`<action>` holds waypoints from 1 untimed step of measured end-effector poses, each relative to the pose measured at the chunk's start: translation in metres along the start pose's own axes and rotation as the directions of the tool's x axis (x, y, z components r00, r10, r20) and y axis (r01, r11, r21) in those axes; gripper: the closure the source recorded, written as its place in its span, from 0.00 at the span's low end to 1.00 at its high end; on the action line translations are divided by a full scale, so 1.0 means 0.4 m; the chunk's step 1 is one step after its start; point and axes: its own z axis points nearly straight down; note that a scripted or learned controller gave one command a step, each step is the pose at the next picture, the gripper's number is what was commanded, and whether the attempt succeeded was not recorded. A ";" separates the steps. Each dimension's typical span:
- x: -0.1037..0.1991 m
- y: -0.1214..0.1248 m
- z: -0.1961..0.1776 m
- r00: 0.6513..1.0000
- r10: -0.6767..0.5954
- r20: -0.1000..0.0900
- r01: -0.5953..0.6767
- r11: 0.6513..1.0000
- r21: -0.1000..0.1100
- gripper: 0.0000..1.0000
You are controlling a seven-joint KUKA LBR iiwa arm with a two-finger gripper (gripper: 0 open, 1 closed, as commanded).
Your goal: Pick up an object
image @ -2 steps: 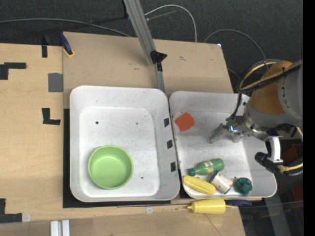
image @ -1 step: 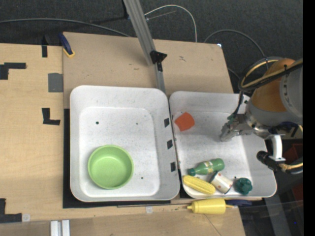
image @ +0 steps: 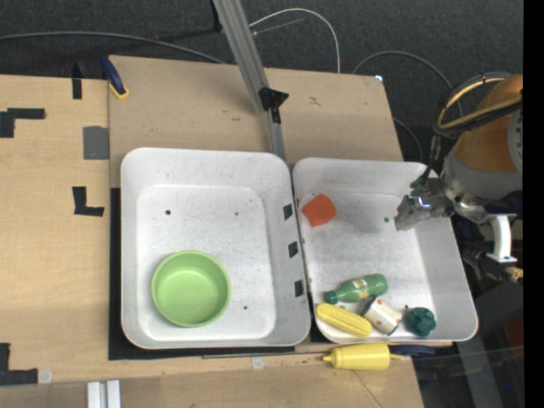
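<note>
Gripper [image: 411,209] first: we see it at the right bin's [image: 442,253] upper right, over the rim and bare floor, and nothing sits between its fingers; whether they stand wide or narrow we cannot tell, since the grey metal blurs together at this angle. We judge the task barely begun: no object is lifted, and all of the picking is left. The nearest candidate is the orange block [image: 319,210], lying alone on the bin floor to the left of the gripper, apart from it. The others crowd the near edge: a green bottle [image: 357,290] on its side, a yellow corn cob [image: 343,320] just below it, a small white cup [image: 382,315] touching the cob, and a dark green lump [image: 419,320] in the corner. A yellow bottle [image: 360,358] lies outside the bin on the bench. In the left bin [image: 204,177] we see a green bowl [image: 191,288], well apart from the arm. We think the lone block is the easiest target, since the crowded pile invites a missed grasp.
</note>
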 end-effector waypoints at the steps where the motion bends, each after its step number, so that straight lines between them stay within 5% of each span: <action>1: 0.011 -0.002 -0.156 1.000 -0.001 0.000 0.001 1.000 -0.001 1.00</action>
